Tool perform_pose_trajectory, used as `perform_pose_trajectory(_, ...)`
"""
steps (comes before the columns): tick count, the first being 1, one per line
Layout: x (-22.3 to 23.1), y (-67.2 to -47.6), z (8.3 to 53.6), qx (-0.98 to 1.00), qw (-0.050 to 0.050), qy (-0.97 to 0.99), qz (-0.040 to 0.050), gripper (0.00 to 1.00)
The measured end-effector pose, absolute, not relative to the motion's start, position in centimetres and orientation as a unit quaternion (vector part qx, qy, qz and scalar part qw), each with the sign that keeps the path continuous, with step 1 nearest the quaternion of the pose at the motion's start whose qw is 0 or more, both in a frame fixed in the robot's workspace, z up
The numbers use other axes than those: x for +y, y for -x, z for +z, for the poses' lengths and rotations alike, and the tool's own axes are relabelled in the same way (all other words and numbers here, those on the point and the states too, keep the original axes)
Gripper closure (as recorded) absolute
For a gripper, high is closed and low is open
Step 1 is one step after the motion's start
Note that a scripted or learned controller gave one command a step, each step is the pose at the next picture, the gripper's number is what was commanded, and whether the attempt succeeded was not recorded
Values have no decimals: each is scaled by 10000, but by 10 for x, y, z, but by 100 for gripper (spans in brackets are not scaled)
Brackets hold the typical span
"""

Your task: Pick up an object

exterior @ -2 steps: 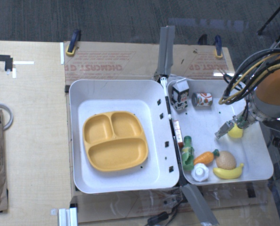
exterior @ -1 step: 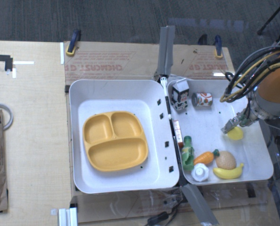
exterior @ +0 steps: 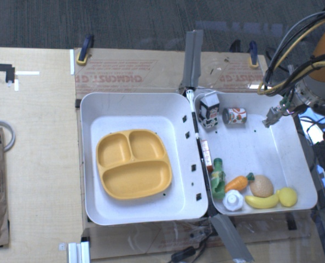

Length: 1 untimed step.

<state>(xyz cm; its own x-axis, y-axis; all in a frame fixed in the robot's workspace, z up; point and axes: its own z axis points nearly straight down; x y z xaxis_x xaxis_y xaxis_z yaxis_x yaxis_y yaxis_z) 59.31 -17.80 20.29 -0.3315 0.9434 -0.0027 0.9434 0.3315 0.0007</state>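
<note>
The right bin (exterior: 261, 147) holds several small items. A black and white carton (exterior: 209, 109) and a red and white can (exterior: 234, 115) lie at its far left. Along its near edge are a green bottle (exterior: 218, 178), a carrot (exterior: 237, 182), a tan round roll (exterior: 261, 186), a banana (exterior: 262, 201), a lemon (exterior: 287, 196) and a white cap (exterior: 233, 201). My gripper (exterior: 273, 116) hangs over the bin's far right part, to the right of the can and apart from it, with nothing seen in it.
The left bin (exterior: 91, 163) bears a yellow divided plate (exterior: 134, 163). A thin red and white stick (exterior: 205, 153) lies along the right bin's left wall. Cables and the arm (exterior: 315, 75) crowd the far right. The right bin's middle floor is bare.
</note>
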Motion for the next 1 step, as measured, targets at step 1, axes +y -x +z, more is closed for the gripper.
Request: perform_pose_trajectory(1,-223,-511,335,8870,13,-4617,-8,100)
